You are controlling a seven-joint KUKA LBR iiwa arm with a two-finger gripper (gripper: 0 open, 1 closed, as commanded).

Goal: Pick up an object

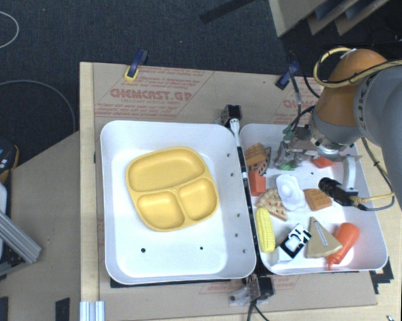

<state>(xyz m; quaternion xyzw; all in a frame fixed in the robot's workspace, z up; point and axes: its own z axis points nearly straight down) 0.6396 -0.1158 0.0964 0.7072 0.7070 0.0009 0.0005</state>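
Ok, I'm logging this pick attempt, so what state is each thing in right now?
Claw: low over the right bin's far end, nothing visibly gripped.
Yellow divided tray: flat in the left bin, compartments bare.
Corn cob: lying by the right bin's left wall.
Carrot: lying near the front right corner.

The grey arm (390,98) reaches in from the right at the far side, its orange band (344,86) sitting just above the wrist. The wrist points down and left, with the gripper (291,154) low at the far left part of the right-hand area, too cluttered to read.
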